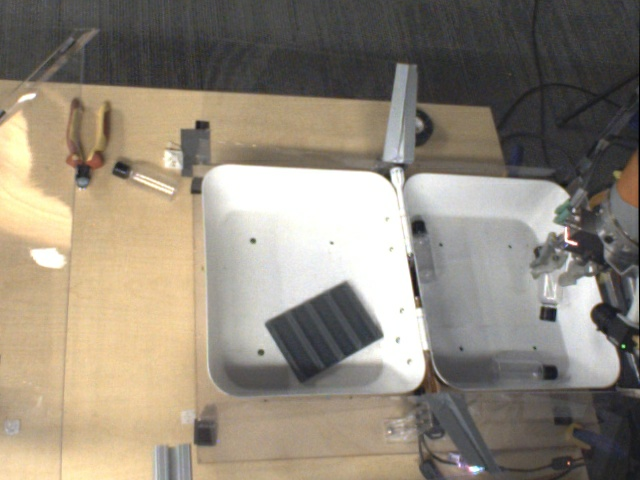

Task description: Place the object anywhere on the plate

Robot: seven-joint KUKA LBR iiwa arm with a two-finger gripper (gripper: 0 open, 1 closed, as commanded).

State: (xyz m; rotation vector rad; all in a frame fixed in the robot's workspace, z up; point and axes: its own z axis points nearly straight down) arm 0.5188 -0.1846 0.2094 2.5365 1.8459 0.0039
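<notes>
Plate [325,331] lying dark, ridged, in left bin [240,208]; gripper [549,290] hovering over right bin [480,238], grip state unreadable.

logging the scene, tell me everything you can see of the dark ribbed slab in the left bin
The dark ribbed slab is a flat, charcoal-grey rectangle with parallel ridges running along its length; it looks like matte plastic or rubber. It lies flat on the floor of the left bin, turned at a slant, in the bin's lower middle near the front wall. Nothing but the bin floor touches it, and it looks intact.
</notes>
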